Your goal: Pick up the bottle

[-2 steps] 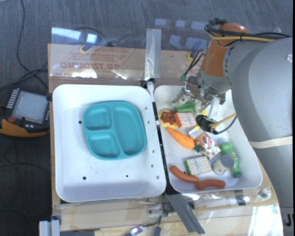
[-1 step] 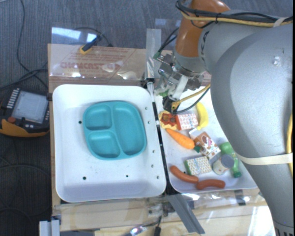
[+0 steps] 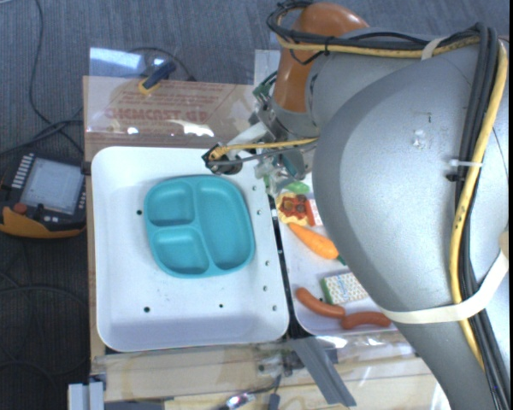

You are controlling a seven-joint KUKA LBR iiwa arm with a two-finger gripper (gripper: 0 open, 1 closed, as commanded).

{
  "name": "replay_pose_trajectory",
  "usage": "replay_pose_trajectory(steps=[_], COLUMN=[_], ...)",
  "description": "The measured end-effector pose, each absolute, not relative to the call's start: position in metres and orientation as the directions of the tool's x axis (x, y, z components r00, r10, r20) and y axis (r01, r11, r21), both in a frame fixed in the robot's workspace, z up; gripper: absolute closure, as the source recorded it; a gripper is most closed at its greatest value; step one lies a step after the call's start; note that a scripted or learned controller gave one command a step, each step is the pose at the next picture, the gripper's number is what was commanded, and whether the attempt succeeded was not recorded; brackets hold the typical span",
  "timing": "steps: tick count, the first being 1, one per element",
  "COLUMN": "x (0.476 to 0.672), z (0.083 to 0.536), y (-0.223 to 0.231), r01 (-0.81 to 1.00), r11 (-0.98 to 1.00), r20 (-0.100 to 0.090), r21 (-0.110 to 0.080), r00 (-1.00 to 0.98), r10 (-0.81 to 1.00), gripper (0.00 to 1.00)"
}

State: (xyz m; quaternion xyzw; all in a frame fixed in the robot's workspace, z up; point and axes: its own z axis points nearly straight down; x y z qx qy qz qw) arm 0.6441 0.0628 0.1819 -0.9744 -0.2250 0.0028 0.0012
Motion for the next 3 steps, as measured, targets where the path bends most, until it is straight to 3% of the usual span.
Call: replay_pose_trajectory(steps=[1,2,3], x=[0.614,0.626,0.652], z=[0.127,0.236,0.145], y=[0.153,0.218,0.232], r01=[0.219,0.241,0.294], r11=[-0.976,-0.971,-0.956], r20=[-0.005,-0.004,-0.006], r21=[-0.001,0.0,0.001], r00=[0.976,0.971,0.956], r10=[0.219,0.241,0.294], gripper=[1.0,1.0,1.0])
